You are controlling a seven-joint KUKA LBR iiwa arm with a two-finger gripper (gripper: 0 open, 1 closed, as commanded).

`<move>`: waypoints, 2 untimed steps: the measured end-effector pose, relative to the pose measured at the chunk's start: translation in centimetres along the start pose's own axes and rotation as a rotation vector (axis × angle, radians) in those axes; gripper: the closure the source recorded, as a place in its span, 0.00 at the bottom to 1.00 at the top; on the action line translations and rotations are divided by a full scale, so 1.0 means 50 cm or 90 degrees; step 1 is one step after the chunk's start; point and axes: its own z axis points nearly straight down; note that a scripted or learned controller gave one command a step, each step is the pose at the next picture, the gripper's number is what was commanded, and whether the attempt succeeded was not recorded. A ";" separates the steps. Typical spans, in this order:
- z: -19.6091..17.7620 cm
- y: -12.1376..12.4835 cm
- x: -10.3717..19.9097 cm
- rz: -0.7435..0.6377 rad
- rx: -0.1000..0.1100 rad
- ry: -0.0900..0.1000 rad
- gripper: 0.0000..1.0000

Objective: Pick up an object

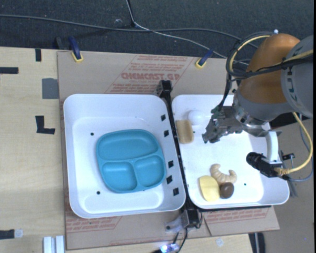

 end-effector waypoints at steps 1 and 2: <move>0.024 -0.019 0.112 -0.001 0.000 0.000 1.00; 0.002 -0.026 0.219 -0.002 -0.001 0.000 1.00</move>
